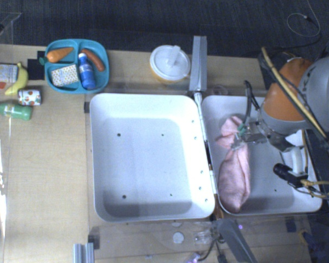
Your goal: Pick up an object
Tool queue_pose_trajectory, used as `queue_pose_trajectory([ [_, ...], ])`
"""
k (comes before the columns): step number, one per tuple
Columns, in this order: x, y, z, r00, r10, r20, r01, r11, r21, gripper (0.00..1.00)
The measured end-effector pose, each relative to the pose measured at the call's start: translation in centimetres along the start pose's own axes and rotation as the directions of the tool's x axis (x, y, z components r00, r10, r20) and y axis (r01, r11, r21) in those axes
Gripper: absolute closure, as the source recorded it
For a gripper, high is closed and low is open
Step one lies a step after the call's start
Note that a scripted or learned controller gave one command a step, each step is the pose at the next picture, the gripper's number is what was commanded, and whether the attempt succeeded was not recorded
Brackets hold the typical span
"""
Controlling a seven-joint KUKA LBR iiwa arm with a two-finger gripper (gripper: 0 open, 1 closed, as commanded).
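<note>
Bench item 1: right bin [304, 201], shallow, white. It is holding a pink cloth [234, 171], a soft elongated bundle lying lengthwise along the bin's left wall, its upper end bunched near the bin's middle and its lower end reaching close to the bin's near corner.

Item 2: gripper [242, 135], at the end of the grey arm [323, 86] with its orange band [282, 103], reaching in from the right. It is sitting directly over the upper, bunched part of the pink cloth and appears to be touching it. How far apart its tips are standing cannot be told, since the tips are blending into the folds of fabric; whether any cloth is being pinched cannot be told either.

Item 3: left bin [148, 158], shallow, white, lying just beside the right bin, the two walls nearly touching.

Item 4: blue divided tray [101, 64], sitting on the bench beyond the left bin's far left corner, carrying an orange carrot-like piece [60, 54], a blue bottle [86, 72] and a sausage-like piece [96, 60].

Item 5: white lidded cup [170, 63], resting on the bench beyond the gap between the bins.

Item 6: small goods lying at the bench's far left: a banana [17, 80], a small can [29, 97], a green bottle [11, 110].
</note>
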State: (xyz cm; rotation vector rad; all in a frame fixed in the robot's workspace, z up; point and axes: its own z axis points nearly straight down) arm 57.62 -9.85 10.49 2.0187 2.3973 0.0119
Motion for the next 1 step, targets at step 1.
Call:
queue_pose_trajectory([
  [1, -0.80, 2.82, -0.38, 0.999, -0.035, 0.000, 0.035, 0.999, 0.007, 1.00],
])
